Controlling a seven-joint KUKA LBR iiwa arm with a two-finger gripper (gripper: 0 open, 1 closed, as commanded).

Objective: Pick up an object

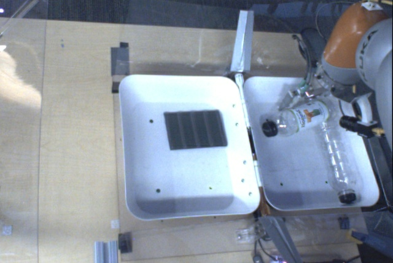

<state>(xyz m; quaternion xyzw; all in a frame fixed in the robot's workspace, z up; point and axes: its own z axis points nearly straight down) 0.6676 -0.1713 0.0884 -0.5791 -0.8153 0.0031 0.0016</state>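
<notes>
The arm (359, 40) reaches into the far part of the right bin (295, 185), its gripper (305, 91) low over the far end of a clear bottle (296, 119) lying on its side, black cap pointing left. Whether the claw is open or closed on anything cannot be told. This looks like the grasp step; next it needs a firm close and a straight lift. A 2nd clear bottle (338, 160) lies along the right side. The left bin (141, 194) holds a dark ribbed pad (195, 129). Both bins sit on a pale wooden bench (67, 133).
</notes>
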